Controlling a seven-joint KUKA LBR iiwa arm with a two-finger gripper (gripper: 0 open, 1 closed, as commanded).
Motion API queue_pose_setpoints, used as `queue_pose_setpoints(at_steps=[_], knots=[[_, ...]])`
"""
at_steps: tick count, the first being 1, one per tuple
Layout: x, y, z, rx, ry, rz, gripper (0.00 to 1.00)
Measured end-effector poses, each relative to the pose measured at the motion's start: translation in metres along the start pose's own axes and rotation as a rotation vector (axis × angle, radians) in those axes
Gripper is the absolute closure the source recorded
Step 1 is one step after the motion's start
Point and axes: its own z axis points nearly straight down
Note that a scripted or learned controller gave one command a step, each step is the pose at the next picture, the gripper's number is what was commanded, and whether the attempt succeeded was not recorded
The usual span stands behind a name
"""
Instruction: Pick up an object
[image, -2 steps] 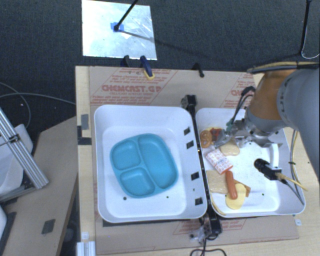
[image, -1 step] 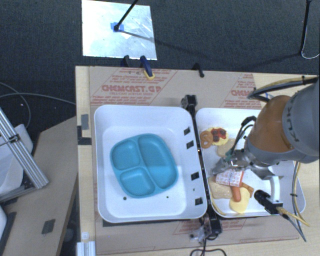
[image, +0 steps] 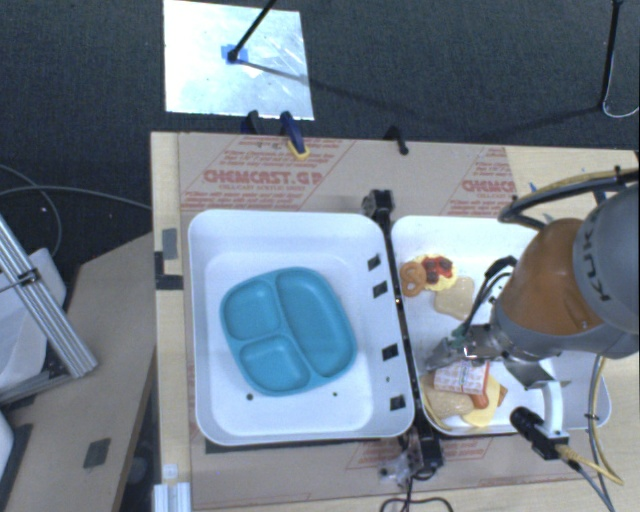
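Hand low over cluttered right bin, grasp unconfirmed.

The hand (image: 462, 350) sits just above a small red-and-white packet (image: 462, 378) in the right bin (image: 470, 232); whether it is open or closed cannot be told. Advisable: descend squarely, closing across the packet's short side. The packet appears to lie flat, long axis roughly left-right, slightly tilted, touching yellow pieces (image: 452, 404) beneath.

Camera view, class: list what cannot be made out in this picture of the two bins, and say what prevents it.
- Gripper: open or shut unclear; too small, lost against clutter.
- Right bin: its right part is hidden by the arm.
- Items under the gripper: overlapping, too blurred to name.
- Small toy at the bin's top left: too small to identify.
- Blue divided tray in the left bin: plainly visible.
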Motion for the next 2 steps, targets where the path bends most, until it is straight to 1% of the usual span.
queue_pose_setpoints(at_steps=[1,2], knots=[[0.000,0.002,-0.011,-0.001,0.001,0.000,1.00],[0.080,0.034,-0.104,-0.005,0.004,-0.013,1.00]])
